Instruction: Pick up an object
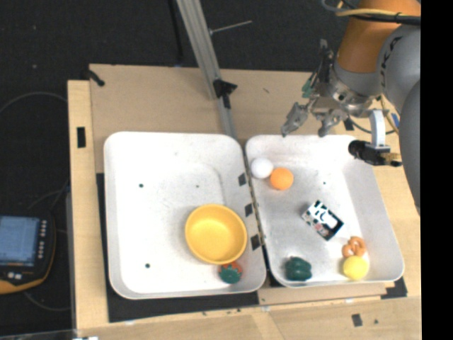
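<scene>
— Right of centre in the frame, an orange ball [282, 179] lies in the right bin [368, 190], just beside a white ball [262, 167] that sits against the bin's left wall. Which of these do we count as the object?

— Any would serve, so we take the orange ball as the likeliest, being nearest the arm. Lower right we also see a black-and-white block [323, 220], a green lump [298, 268], a yellow ball [355, 266] and a small orange ring [353, 246] touching it.

— And the gripper [309, 121]?

— It hangs at the upper right, above the bin's far rim, fingers spread and nothing between them.

— What might fail?

— We judge the round balls the chief risk: a finger landing off-centre could send the orange one rolling, or catch the white ball beside it. The wall near both leaves little room for a finger. The ring and yellow ball, touching in the corner, could be nudged together.

— And the left bin [141, 161]?

— A yellow bowl [216, 232] with a small green-and-orange piece [230, 273] at its lower edge, well apart from the arm.
</scene>
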